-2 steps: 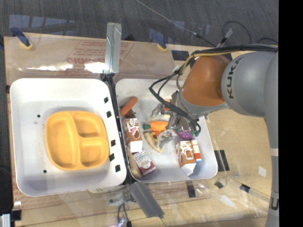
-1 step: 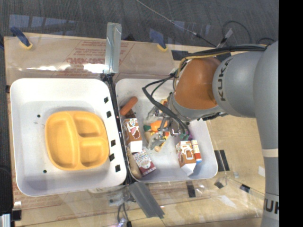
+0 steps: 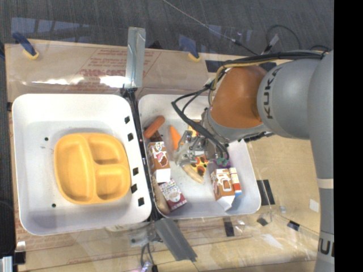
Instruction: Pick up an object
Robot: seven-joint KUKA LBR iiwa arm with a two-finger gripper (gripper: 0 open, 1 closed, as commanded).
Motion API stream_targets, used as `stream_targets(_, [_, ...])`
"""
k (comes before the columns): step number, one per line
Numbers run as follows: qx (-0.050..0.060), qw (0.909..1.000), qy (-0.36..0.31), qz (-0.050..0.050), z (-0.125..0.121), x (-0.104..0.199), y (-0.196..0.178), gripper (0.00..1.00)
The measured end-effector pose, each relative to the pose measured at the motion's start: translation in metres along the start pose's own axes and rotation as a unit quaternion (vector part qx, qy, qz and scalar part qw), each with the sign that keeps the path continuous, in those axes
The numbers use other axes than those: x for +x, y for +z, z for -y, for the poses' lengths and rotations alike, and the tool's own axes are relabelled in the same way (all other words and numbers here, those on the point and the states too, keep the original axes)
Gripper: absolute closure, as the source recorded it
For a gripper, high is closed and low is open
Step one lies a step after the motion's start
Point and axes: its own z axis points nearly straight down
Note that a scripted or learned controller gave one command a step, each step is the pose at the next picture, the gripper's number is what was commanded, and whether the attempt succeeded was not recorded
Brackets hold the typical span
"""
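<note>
Jaws, their state impossible to tell, hover in the right bin just above a pizza slice.

- Two bins side by side: left bin, right bin.
- In the left bin, a divided tray, near its middle.
- In the right bin, a sausage at the far left corner, a carrot just right of it.
- Along the left wall, two cartons: one behind, another in front.
- Third carton towards the near right.
- Gripper down among these, mid-bin.
</note>
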Motion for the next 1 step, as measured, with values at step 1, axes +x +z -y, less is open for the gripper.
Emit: stream_targets(1, [0.000, 1.0000, -0.001, 0.000, -0.0002, 0.0002, 0.0003, 0.00])
